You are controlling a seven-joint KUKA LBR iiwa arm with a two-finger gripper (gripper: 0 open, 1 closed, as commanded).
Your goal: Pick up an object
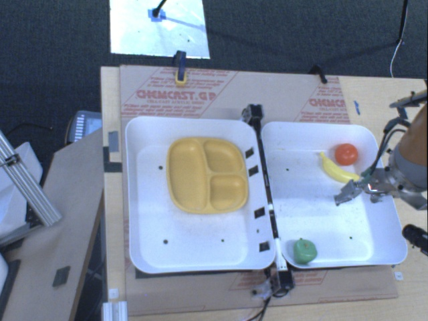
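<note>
I can't tell the gripper (349,194) state; banana (336,170) just beside looks light, stiff, slick, so I'd pinch mid-curve.

Arm (409,154) at right edge of frame: grey, rounded body w/ dark cables looping above. Pincer (349,194) at mid-right: small, grey metal, thin fingers, black fittings behind it.

From my remote station: the pale wooden surface (110,199) carries a printed cardboard sheet (200,92), with two shallow white bins, left (144,246) and right (348,246), resting side by side on it.
</note>
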